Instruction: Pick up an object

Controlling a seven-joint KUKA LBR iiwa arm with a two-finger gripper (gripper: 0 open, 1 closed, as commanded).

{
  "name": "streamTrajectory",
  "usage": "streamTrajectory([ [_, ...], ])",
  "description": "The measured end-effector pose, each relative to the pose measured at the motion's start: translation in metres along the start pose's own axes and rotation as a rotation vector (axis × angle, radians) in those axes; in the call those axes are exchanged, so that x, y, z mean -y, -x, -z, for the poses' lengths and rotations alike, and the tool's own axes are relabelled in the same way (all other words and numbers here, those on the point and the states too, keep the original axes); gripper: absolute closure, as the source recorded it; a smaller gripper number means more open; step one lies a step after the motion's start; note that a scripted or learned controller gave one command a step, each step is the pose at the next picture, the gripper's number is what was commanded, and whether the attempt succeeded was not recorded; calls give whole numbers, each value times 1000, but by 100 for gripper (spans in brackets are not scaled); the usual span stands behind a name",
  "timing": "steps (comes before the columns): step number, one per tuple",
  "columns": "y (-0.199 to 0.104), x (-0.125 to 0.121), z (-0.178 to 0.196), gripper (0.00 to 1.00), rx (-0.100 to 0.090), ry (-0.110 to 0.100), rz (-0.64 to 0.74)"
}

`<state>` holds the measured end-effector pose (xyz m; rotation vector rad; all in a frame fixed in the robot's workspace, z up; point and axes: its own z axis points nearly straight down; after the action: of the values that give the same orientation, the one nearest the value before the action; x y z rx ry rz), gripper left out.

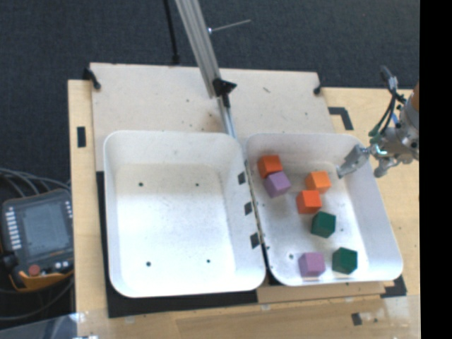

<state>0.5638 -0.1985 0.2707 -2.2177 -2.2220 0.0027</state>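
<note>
Seven blocks [308, 202] in right bin [381, 217], left of pincer [367, 159]; grip state unclear.

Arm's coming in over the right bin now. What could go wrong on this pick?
The end effector sits near the right bin's rim, so it could clip the wall. The orange blocks touch, so fingers may wedge or knock one aside. The orange block and purple block also touch, near the bins' divide.

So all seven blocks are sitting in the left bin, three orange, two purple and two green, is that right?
Not quite. The camera view shows all seven blocks in the right bin, not the left bin. The colours are right: three orange, two purple, two green.
</note>
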Motion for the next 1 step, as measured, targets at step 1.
streamTrajectory([
  [1,0,-1,3,0,1,5,1],
])
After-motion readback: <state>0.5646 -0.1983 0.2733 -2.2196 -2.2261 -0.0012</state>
